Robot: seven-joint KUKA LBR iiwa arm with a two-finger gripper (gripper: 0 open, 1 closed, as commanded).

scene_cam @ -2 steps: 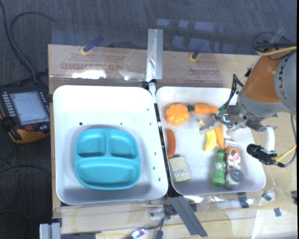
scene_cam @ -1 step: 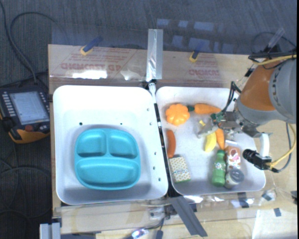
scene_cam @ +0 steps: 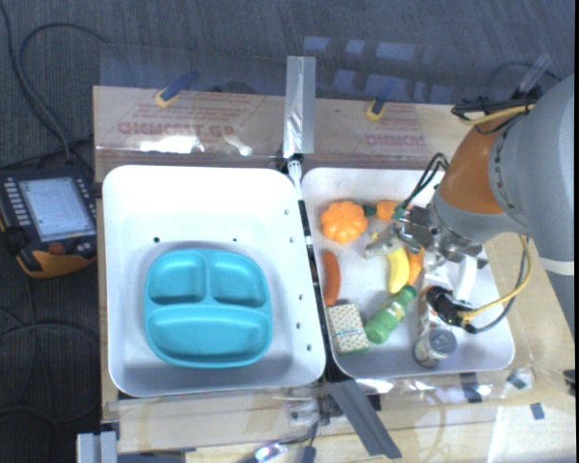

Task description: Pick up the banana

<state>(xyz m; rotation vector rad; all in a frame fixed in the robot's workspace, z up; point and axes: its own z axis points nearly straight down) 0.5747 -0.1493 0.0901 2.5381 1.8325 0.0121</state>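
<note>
The yellow banana (scene_cam: 399,270) lies in the middle of the right bin (scene_cam: 502,350), its long side running roughly toward and away from the camera. My gripper (scene_cam: 398,238) hangs directly over the banana's far end, touching it or very nearly so. The grey arm with its orange band (scene_cam: 466,177) comes in from the right and covers the bin's right side. Nothing is visibly lifted off the bin floor.
Around the banana lie an orange pumpkin (scene_cam: 344,220), a red sausage (scene_cam: 332,277), a green bottle (scene_cam: 390,317), a checkered box (scene_cam: 346,327) and a can (scene_cam: 434,343). A blue divided plate (scene_cam: 208,305) sits in the left bin (scene_cam: 125,210).
</note>
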